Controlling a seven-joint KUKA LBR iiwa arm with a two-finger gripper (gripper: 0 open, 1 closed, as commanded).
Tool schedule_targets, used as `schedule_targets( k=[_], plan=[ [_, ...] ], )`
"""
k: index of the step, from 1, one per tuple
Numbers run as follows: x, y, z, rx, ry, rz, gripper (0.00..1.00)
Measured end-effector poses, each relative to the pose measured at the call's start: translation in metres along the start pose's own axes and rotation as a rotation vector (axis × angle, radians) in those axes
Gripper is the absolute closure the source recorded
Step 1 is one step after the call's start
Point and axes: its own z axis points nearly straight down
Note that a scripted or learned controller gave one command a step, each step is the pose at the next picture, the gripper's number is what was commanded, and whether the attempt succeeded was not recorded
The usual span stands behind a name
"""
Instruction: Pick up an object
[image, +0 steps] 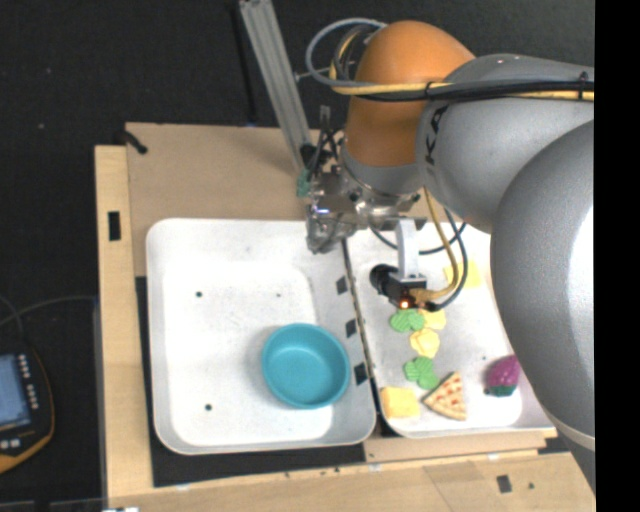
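Observation:
A teal bowl (305, 365) sits in the left bin (200, 300), near its front right corner. In the right bin (470, 425) lie several small toy foods: a green piece (406, 322), a yellow piece (427, 343), another green piece (420, 372), a yellow block (400, 402), a pizza slice (447, 396) and a purple piece (503, 375). My gripper (320, 237) hangs over the far end of the rim between the two bins, well behind the bowl and the toys. I see nothing held in it.
The grey arm with its orange band (400, 90) covers the back and right side of the right bin. A slanted metal post (280, 90) rises behind the bins. A handheld controller (20, 400) lies off the bench at the left.

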Motion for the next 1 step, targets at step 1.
schedule_targets(
  k=[1],
  plan=[
    [-0.0033,-0.0005,0.0,0.002,-0.003,0.003,0.0]
  ],
)
